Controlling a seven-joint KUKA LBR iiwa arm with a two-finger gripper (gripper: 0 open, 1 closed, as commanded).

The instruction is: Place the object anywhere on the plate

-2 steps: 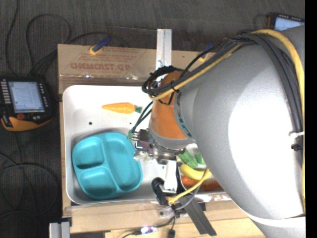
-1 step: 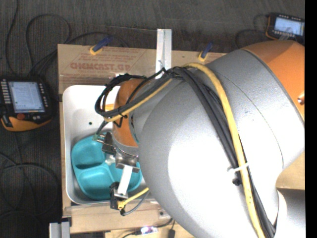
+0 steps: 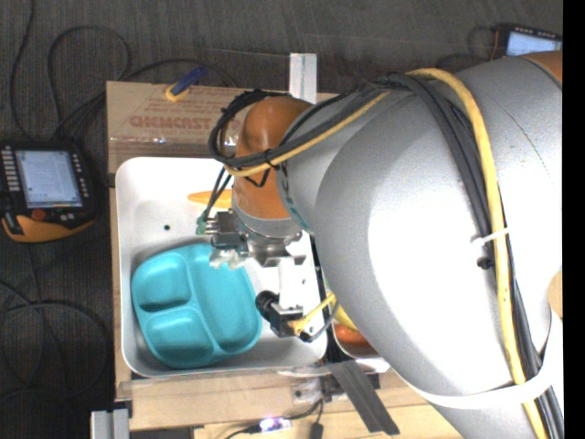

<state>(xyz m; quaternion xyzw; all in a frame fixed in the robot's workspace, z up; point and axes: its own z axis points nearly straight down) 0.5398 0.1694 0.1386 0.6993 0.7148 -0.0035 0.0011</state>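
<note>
Your gripper (image 3: 227, 256) hangs over the far right edge of the turquoise three-compartment plastic plate (image 3: 192, 309), presumably to release there; whether it's open, I cannot tell.

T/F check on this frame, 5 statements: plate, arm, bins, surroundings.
1. The plate is teal with divided compartments. True.
2. The plate sits in the right bin. False: it lies in the left bin, toward the near edge.
3. The arm's orange band is above the left bin. True.
4. A red ball rests in the middle of the plate. False: the plate's visible compartments hold nothing; an orange object lies on the bin floor beyond the plate, partly hidden by the arm.
5. A handheld pendant with a lit screen lies on the floor left of the bench. True.
</note>
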